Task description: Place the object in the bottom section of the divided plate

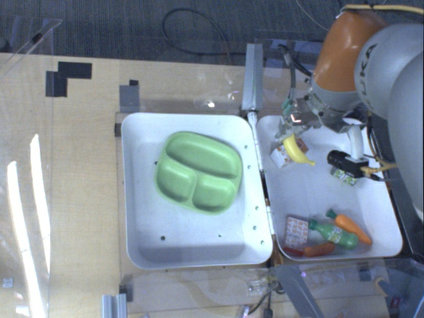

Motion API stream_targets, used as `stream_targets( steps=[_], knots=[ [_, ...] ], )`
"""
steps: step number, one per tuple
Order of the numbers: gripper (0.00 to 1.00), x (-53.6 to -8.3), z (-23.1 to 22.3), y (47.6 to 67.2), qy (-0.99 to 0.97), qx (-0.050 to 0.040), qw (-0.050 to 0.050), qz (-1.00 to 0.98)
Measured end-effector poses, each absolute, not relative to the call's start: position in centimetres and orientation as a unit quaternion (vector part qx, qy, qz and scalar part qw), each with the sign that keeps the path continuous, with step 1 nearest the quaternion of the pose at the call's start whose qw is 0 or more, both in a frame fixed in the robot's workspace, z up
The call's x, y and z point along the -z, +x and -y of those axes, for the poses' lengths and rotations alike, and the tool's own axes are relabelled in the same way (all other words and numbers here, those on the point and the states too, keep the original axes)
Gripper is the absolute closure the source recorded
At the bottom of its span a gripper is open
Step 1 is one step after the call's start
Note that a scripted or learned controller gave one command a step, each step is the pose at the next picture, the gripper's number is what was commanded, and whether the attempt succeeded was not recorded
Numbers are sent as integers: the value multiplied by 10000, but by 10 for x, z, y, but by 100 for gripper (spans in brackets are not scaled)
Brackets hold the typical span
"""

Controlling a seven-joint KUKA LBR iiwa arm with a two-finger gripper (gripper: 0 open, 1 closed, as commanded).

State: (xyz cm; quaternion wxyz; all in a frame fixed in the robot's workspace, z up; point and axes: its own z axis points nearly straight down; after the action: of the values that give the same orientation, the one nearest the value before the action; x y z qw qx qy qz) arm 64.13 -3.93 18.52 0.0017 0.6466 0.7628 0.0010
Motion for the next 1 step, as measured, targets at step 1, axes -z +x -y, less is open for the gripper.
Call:
stream_targets(
  steps=[1],
  knots=[
    [100,-185,-16,592,6260,-11,11,-7798]
  ],
)
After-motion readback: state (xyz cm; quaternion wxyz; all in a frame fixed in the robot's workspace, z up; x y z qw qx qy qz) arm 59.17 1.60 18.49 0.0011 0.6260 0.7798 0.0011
